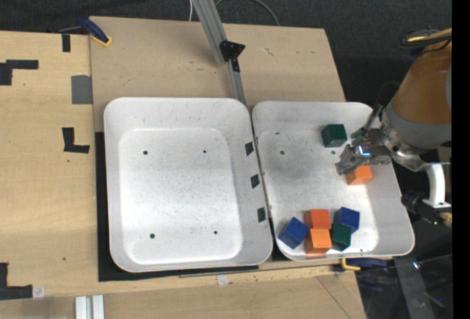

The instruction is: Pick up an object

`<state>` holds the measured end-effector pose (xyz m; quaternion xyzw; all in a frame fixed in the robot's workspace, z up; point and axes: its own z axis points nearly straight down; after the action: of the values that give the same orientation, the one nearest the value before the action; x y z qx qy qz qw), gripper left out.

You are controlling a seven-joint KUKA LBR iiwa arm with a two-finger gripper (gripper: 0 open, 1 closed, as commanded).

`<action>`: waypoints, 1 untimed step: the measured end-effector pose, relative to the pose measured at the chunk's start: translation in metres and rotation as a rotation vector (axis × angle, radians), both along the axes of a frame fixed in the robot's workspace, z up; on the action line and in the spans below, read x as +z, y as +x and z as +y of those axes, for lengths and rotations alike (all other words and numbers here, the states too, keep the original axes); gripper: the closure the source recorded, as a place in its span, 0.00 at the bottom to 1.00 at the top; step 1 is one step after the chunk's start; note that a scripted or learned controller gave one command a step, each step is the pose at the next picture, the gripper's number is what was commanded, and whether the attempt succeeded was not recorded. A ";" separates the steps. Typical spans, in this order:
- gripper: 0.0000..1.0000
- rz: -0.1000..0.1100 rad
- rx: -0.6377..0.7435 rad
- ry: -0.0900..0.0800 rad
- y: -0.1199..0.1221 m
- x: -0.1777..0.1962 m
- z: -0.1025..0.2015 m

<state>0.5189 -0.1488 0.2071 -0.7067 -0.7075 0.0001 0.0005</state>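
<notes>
Reached in from the right edge: grey arm (426, 101) with orange band high, wrist angled down and leftward over the right bin (294, 163). Jaws (358, 159) low over that bin's right half, just above and touching or nearly touching an orange block (360, 176) at their lower side. Could not tell whether jaws were released or clenched; fingertips too small and blurred against the wrist hardware. Could not tell whether the orange block sat between them or merely just below.

Noted in right bin, apart from the jaws: dark green block (334, 135) up and to the left of the wrist, resting on the bin floor, near but not touching the jaws. Cluster along the bin's lower edge, well apart from the jaws: blue block (294, 231) at left, tilted; two orange blocks (319, 228) stacked or pressed together in the middle; second blue block (347, 219) at right with a second green block (341, 237) just below it, touching.

Left bin (121, 163) white, speckled grey, side by side with the right bin, rims meeting at the middle. Both bins on a wooden tabletop (147, 53). Slanted metal rail (205, 1) crossing the tabletop from the top toward the bins' junction.
</notes>
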 end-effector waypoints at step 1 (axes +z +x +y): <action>1.00 0.001 0.005 0.001 0.010 -0.007 0.050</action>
<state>0.5293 -0.0985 0.2004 -0.7051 -0.7092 0.0001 0.0013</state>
